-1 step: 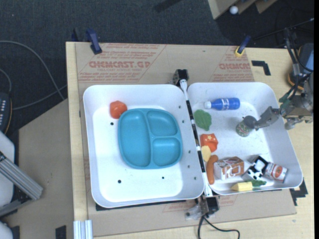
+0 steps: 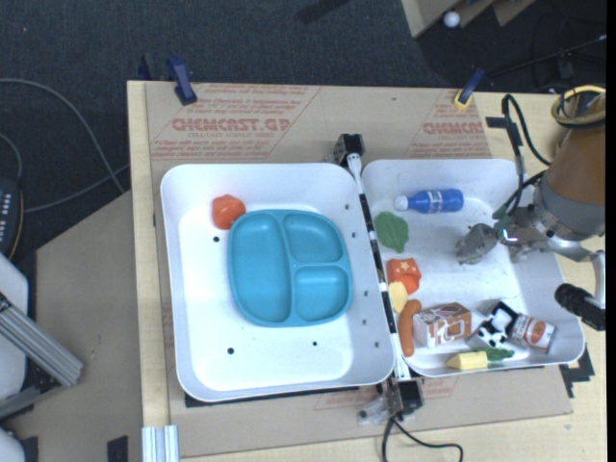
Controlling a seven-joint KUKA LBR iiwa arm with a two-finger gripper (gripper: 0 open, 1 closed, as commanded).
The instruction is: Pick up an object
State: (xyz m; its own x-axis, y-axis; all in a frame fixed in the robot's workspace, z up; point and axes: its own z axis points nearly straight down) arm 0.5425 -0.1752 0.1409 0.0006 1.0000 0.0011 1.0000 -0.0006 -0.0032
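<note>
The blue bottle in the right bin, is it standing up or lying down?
Lying down. The blue bottle rests on its side near the right bin's far wall, its length running left to right with the white cap at its left end.

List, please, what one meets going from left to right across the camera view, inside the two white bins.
Orange toy → blue divided plate → green leaf-shaped piece → blue bottle → gripper → small can.
</note>
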